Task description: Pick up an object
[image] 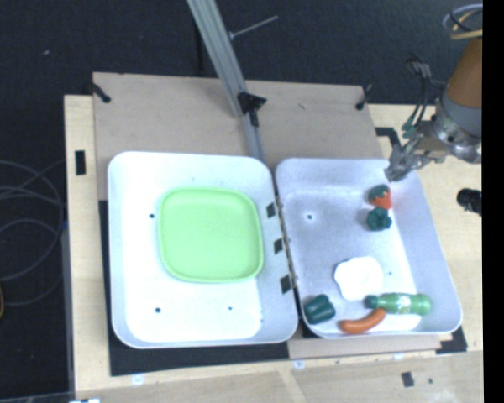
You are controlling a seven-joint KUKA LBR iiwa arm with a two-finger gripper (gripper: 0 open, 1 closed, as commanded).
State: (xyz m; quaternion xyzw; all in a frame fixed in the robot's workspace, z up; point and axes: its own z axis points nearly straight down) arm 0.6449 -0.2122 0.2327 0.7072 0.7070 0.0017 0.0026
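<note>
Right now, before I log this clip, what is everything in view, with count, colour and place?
bins: 2, white, side by side on the bench; left bin, right bin
plate: 1, light green, square with rounded corners, middle of the left bin
small orange-and-green item: 1, upper right of the right bin
dark green lump: 1, just below that item
white piece: 1, lower middle of the right bin
green bottle-like item: 1, near the lower right edge
orange stick: 1, at the lower edge
dark green block: 1, lower left corner of the right bin
pole: 1, grey, slanting from the top to the bins' join
claw: 1, grey, above the right bin's upper right corner
</note>
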